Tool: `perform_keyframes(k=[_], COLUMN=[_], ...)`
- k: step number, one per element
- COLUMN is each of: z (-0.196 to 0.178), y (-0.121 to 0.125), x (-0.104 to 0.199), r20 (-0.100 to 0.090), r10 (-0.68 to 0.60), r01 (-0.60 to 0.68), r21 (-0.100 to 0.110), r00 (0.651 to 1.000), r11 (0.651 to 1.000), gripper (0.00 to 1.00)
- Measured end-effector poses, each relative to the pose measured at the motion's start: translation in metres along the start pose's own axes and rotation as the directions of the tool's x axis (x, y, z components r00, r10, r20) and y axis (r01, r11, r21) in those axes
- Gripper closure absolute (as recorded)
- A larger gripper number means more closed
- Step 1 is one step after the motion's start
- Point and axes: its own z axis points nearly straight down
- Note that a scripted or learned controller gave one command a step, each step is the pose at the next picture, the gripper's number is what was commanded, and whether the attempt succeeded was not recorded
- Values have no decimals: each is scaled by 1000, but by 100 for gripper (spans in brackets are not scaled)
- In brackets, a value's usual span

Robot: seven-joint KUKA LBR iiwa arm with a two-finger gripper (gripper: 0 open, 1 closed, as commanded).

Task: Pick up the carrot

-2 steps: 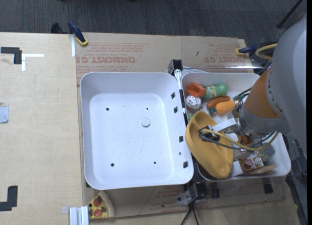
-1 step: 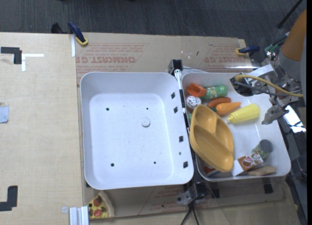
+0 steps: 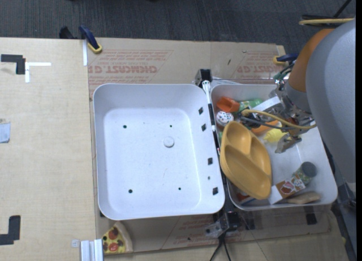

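One pincer (image 3: 288, 135) hangs low in the right bin (image 3: 317, 197), its grip impossible to tell, with the carrot (image 3: 261, 130) just left of it, so the reach step needs a leftward shift.

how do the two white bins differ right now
The left bin has a nearly bare floor; the right bin is crowded, including a yellow bowl. The gripper is over the right bin, not the left bin. Both are shallow and white.
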Motion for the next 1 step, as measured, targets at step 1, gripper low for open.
perform_keyframes(k=[1], z=[48], y=[18], x=[11], r20=[-3], r10=[59], r01=[-59], r21=[-1], r00=[998], r11=[998], gripper=[0])
